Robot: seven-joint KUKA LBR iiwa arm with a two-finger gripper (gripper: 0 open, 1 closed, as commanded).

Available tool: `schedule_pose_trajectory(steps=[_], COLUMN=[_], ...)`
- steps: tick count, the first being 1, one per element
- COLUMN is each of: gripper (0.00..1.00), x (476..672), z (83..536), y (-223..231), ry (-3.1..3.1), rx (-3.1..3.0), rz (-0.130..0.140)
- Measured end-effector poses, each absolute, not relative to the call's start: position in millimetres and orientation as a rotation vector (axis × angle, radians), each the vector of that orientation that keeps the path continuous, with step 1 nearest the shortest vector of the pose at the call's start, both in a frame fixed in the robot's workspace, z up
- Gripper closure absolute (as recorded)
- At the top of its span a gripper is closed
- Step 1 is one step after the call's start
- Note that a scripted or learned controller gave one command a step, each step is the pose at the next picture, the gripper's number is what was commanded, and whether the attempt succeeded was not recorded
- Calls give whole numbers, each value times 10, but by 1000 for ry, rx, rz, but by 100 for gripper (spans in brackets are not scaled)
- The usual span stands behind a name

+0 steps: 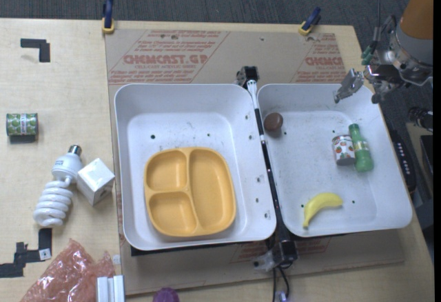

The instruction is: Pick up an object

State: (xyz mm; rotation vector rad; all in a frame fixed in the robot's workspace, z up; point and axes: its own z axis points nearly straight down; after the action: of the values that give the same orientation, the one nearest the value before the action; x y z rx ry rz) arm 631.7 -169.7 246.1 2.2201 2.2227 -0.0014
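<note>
White plastic, two bins: your left bin (131,156) holds a yellow divided plate (189,192); the right bin (389,207) holds a banana (320,206) at lower centre, a small can (342,149) touching a green bottle (360,148), and a brown ball (273,121) by the divider. A light bulb (56,187) lies on the bench (41,94) at far left. Your hand (362,80) hovers over the right bin's upper right corner; whether it's clenched, you cannot tell.

bins (138,225): smooth white plastic | tray (190,192): matt yellow plastic | bench (69,107): pale wood
</note>
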Motion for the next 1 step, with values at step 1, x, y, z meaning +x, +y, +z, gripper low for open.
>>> schedule_pose_trajectory(steps=[1], gripper=[0], x=[6320], z=[928], y=[-1821], ry=[2222], rx=[2220], rz=[0])
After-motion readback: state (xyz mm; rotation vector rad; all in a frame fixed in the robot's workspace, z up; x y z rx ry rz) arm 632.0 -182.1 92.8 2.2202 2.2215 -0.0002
